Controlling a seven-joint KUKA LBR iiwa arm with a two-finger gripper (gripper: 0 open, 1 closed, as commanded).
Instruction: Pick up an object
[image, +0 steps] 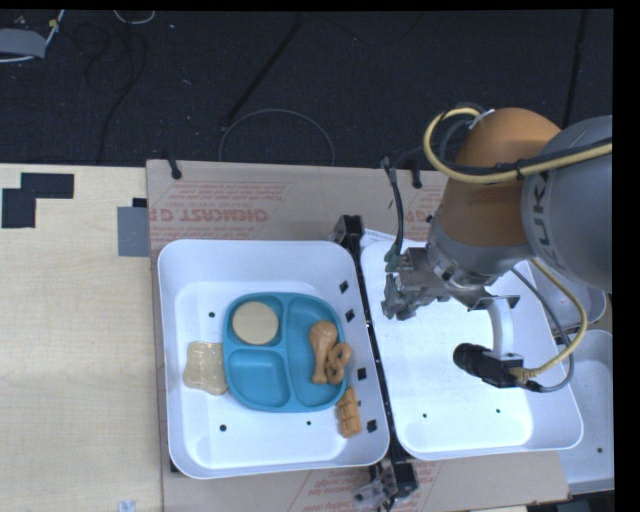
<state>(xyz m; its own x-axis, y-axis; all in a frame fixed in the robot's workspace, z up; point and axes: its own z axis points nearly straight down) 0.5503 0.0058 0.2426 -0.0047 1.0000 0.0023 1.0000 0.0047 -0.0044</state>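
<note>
Desk (70, 330) of pale wood runs out to the left edge, with black and grey patches at its far left corner. A sheet of printed cardboard (250, 210) lies under two white bins, and dark carpet with loose cables lies beyond the far edge. The left bin (200, 265) holds everything there is to pick. The right bin (450, 420), nearer the desk's right edge, has the arm (500, 200) over it, and the jaws hang by that bin's far left corner, close to the wall between the bins. I cannot tell whether the jaws are open or closed. The main risk, I judge, is a descent here that closes on bare white floor, or clips the dividing rims on the way across. In the left bin a blue plate (265, 385) fills the middle. Its raised lips could block one side of a grasp on the round tan disc (254, 322) or the knotted brown piece (328, 352) lying in its compartments. A pale flat slice (205, 367) touches the plate's left rim, low enough to slip from a pinch. A small tan lump (348, 412) sits wedged near the bin wall, leaving little room.
</note>
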